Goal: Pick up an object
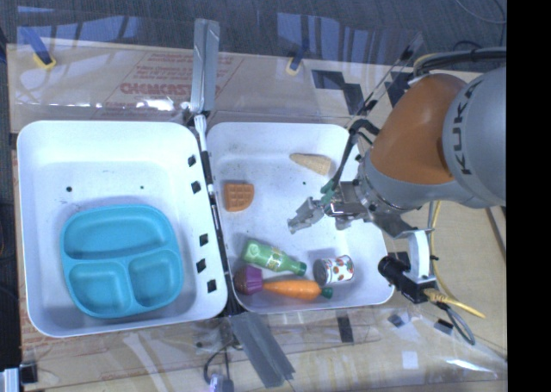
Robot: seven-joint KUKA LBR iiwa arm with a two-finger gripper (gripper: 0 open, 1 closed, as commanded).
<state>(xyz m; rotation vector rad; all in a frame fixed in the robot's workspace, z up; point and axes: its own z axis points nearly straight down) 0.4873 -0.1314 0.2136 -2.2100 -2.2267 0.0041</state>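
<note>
One tray [120, 261], one bottle [272, 257], one carrot [291, 289], one can [334, 270].

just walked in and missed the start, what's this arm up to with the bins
A grey and orange KUKA arm reaches in from the right over the right bin, with its gripper above the bin's middle and nothing visibly held. Below it lie a green bottle, a carrot, a small can and a purple piece; a waffle-like piece and a pale cone shape lie farther back. The left bin holds a blue divided tray.
</note>
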